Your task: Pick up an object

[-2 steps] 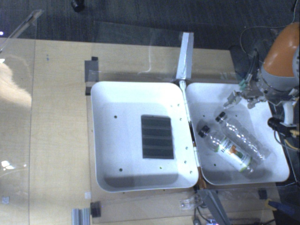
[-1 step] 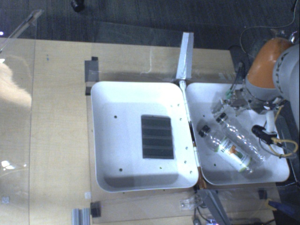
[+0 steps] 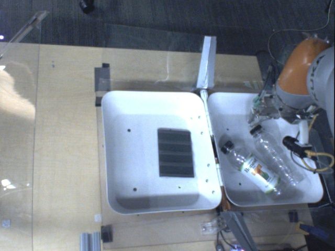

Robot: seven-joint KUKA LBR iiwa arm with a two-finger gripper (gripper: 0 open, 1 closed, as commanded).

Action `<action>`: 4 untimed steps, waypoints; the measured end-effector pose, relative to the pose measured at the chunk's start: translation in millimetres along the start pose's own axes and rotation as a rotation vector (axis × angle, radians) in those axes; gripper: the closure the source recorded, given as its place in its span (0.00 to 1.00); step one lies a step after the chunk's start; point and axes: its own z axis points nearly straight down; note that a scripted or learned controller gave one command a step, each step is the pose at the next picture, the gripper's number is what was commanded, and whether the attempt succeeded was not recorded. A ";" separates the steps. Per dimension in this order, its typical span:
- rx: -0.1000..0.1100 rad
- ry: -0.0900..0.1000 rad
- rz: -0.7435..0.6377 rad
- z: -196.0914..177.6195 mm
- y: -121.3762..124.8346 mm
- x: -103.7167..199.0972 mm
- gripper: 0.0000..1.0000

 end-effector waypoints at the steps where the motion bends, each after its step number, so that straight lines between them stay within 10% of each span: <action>1: 0.000 0.000 0.000 0.0 0.0 0.0 0.00; 2: 0.009 0.001 -0.119 12.5 -25.3 -31.6 0.00; 3: 0.000 -0.001 -0.121 -0.9 -21.8 -30.3 1.00; 4: 0.000 -0.001 -0.121 -0.8 -21.8 -30.3 0.00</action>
